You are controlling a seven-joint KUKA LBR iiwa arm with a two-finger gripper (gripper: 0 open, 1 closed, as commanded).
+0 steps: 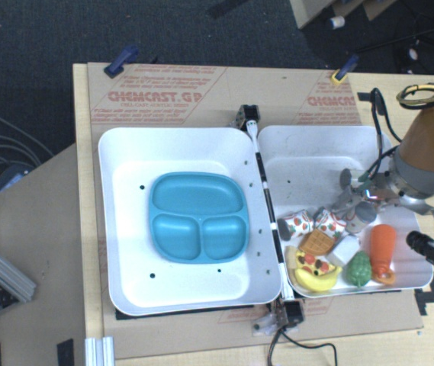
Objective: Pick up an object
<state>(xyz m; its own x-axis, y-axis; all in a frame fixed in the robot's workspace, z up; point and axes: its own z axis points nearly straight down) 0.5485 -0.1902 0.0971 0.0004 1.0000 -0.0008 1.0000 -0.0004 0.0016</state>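
Several toy foods lie in the front half of the right bin [308, 147]. Among them are a red-and-white carton [300, 223], a tan waffle [317, 242], a yellow banana [316, 280], a white block [345, 250], a green pepper [359, 270] and an orange carrot [383, 252]. My gripper [352, 200] hangs low over the middle of this bin, just behind the pile and close to a second red-and-white piece [329, 221]. Nothing can be seen held in it.
The left bin [125, 166] holds a blue divided plate [198, 216]. A black ridge [262, 181] separates the two bins. The arm's orange band [430, 139] rises over the right bin's right side. The back of the right bin is bare.
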